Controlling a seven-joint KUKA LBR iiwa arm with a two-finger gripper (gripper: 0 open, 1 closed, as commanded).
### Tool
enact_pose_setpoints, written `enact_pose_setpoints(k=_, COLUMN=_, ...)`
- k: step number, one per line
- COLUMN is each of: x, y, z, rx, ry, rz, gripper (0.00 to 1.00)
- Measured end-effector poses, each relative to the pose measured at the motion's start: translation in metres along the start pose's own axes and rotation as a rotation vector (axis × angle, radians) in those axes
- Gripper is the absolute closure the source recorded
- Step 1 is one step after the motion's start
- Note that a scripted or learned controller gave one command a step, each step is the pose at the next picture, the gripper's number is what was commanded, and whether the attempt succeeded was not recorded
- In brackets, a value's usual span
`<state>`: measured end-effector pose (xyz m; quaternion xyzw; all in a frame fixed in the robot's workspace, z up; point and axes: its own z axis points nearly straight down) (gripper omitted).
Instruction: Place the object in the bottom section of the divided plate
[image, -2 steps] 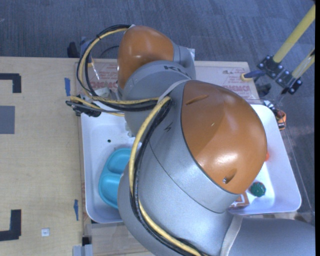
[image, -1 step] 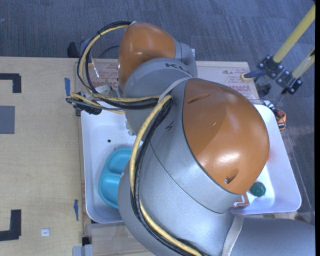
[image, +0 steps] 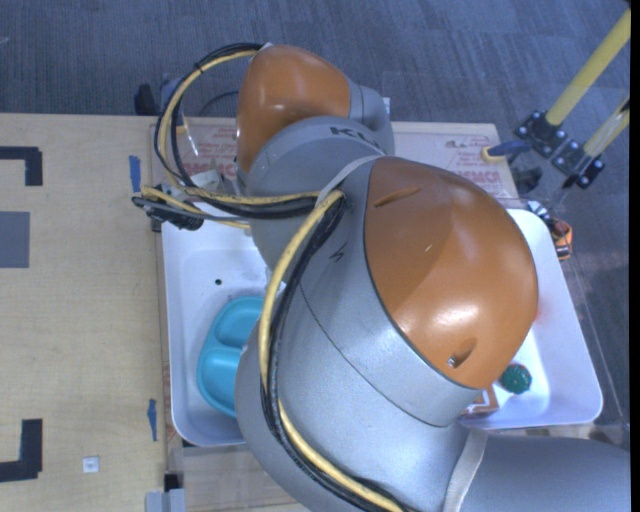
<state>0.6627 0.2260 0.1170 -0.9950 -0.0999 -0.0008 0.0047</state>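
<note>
The grey and orange arm (image: 400, 300) fills the middle of the view and covers most of both bins. A light blue divided plate (image: 222, 352) lies in the left white bin (image: 190, 290); just its left part shows beside the arm. A small green object (image: 517, 379) sits in the right white bin (image: 575, 370), close to the arm's lower right edge. The arm's own body hides the gripper.
Yellow and black cables (image: 200, 195) loop off the arm over the left bin's far end. A yellow-handled tool (image: 570, 130) stands at the upper right. The wooden bench (image: 70, 300) extends to the left with black markers.
</note>
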Motion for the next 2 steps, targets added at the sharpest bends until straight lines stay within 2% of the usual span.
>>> enact_pose_setpoints(k=1, x=0.0006, y=0.0001, z=-0.0106, rx=0.002, ry=0.002, rz=0.002, gripper=1.00)
enact_pose_setpoints(k=2, x=0.0004, y=0.0001, z=-0.0099, rx=0.002, ry=0.001, rz=0.002, gripper=0.00)
